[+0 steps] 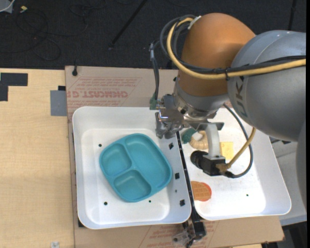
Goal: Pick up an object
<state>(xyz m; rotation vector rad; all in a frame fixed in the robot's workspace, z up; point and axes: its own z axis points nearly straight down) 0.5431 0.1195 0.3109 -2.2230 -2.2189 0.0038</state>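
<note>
My gripper (167, 124) hangs low over the divider between the two bins, at the far edge of the teal plate. The big grey and orange wrist covers most of it from above. A teal divided plate (135, 167) lies flat in the left bin (88, 190). In the right bin (263, 195) I see an orange round item (200, 191) near the front left. A yellow piece (227, 150) and a cream and green item (195, 136) lie partly under the arm. Nothing shows held in the gripper.
The arm body spans the back and middle of the right bin, hiding what lies beneath it. Brown cardboard (108, 89) lies under the bins, and the wooden bench (26, 154) extends to the left.
</note>
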